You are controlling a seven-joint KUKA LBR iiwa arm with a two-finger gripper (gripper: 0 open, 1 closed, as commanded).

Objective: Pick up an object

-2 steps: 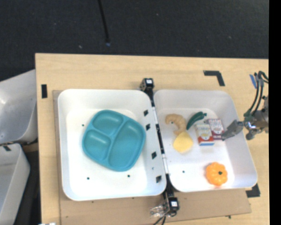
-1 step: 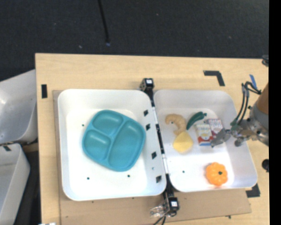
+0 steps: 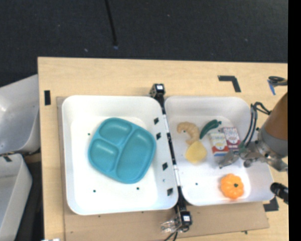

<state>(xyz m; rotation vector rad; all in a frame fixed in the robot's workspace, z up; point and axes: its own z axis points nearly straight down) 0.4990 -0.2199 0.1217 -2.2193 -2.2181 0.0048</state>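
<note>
Orange pumpkin toy [image 3: 232, 186] sits low in right bin [image 3: 205, 197], near front wall. My gripper [image 3: 230, 158] hangs just above it, beside small carton [image 3: 224, 139]. Fingers: I cannot tell if open or closed. Yellow piece [image 3: 195, 152], tan shrimp-like piece [image 3: 188, 130], green pepper [image 3: 209, 128] lie further left. Left bin [image 3: 78, 195] holds blue divided plate [image 3: 122, 149].
</note>
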